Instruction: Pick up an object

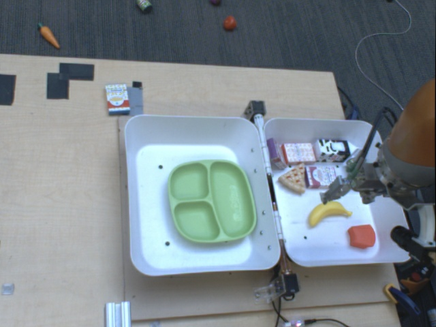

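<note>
Hovering over the right bin [388, 254], the gripper [335, 194] sits just above the banana [330, 212], near the middle of that bin, toward the desk's right edge. Whether its fingers are spread or closed cannot be told from this slanted view; nothing is visibly caught between them. The banana looks like a light, stiff toy with a smooth, curved skin that could slip, so a hold across its thick middle seems safest. Just beside it lie a pizza slice [294, 179] and a red block [362, 236]; small cartons [298, 153] line the far wall. A green divided plate [212, 201] fills the left bin [146, 203].
</note>
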Motion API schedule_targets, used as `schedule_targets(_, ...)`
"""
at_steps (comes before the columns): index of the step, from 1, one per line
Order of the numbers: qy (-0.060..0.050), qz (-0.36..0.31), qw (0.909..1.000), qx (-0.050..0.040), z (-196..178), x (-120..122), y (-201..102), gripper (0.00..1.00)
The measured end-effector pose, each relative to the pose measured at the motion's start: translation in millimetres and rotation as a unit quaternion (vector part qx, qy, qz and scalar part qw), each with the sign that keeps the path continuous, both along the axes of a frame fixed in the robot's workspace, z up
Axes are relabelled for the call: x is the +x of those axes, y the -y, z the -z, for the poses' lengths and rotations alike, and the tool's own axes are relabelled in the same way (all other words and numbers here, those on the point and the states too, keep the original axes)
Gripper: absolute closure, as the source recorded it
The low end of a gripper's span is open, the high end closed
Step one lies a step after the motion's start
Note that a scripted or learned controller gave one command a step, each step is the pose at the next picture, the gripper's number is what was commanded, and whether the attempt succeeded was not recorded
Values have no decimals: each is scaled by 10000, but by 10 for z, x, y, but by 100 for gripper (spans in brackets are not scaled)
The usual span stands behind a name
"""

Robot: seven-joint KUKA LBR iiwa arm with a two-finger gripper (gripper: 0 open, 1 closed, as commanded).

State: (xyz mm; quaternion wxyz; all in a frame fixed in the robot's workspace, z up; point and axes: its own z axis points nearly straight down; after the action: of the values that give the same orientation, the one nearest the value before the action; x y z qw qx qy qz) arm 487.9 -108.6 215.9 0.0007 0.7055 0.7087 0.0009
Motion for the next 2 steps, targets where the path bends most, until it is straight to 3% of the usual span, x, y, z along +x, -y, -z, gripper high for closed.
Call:
schedule_targets(1,30,18,10000,-20,1294,8,682,0)
schedule_targets(2,59,13,10000,-25,1178,28,677,100)
